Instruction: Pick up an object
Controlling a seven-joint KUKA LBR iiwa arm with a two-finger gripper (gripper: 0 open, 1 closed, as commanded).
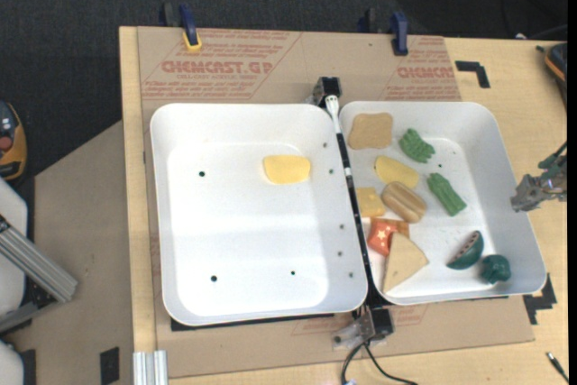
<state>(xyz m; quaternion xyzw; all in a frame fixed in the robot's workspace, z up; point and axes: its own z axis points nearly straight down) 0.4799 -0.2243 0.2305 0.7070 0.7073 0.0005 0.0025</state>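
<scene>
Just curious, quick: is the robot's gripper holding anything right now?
Gripper: at the right bin's right edge; open or shut cannot be told.

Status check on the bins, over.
Claw at right bin's right rim, nothing seen in it. Toy foods crowd right bin; one yellow piece alone in left bin. Nothing blocking.

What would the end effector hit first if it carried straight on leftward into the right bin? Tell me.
The end effector sits at the right bin's right rim. Going straight left, the lower green toy looks first in line, though its height above the bin is unclear.
</scene>
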